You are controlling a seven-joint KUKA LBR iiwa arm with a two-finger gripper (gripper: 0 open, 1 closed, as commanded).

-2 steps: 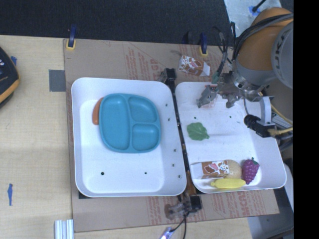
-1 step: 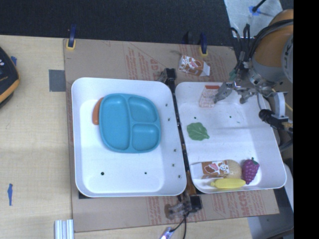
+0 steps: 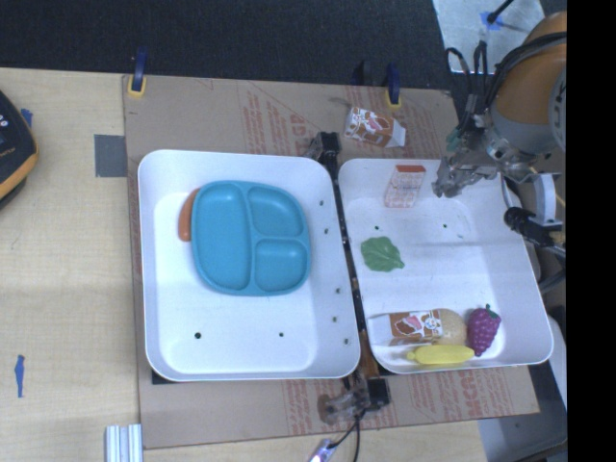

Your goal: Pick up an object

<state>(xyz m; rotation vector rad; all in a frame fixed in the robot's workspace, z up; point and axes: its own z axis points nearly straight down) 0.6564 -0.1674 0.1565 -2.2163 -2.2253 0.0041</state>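
Note:
My gripper (image 3: 449,187) hangs over the far side of the right bin (image 3: 500,268), just right of a small clear packet with a red top (image 3: 404,185). Nothing shows between its fingers. A green leaf-shaped piece (image 3: 382,254) lies mid-left in that bin. Along the bin's near edge sit a brown and white snack packet (image 3: 424,324), a yellow banana (image 3: 441,355) and a purple grape bunch (image 3: 483,328).
The left bin (image 3: 164,258) holds a blue divided plate (image 3: 251,237) with an orange item (image 3: 184,217) tucked under its left edge. A small wrapped packet (image 3: 373,127) lies on the cardboard beyond the bins. A yellow and black device (image 3: 13,152) sits at the far left.

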